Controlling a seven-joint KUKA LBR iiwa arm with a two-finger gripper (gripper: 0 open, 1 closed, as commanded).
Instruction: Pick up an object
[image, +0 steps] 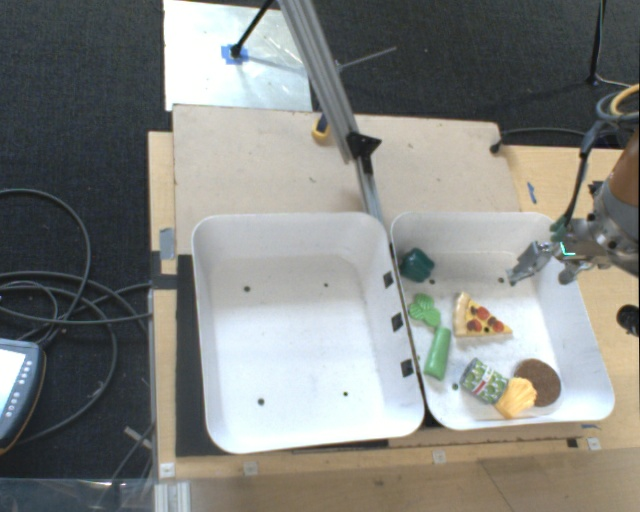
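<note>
- A robotics lab, not a home.
- Two white bins sit on a plywood table.
- Loose cables cross dark carpet at left, beside a control pendant.

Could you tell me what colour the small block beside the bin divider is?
Dark green block, camera view.
</note>
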